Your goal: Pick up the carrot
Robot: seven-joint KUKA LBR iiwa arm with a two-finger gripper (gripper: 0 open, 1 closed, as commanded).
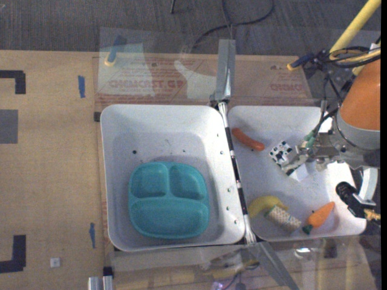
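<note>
Camera view: carrot [321, 214] lies low in the right bin [266, 118], beside a banana [264, 205]. Gripper [295, 160] hangs above; I cannot tell its grip.

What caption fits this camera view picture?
Robot gripper hovers in the right bin; the carrot lies near its front corner.

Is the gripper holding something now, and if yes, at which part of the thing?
Nothing is seen held. The gripper hangs over the right bin. The carrot lies apart from it, near the bin's front edge.
</note>
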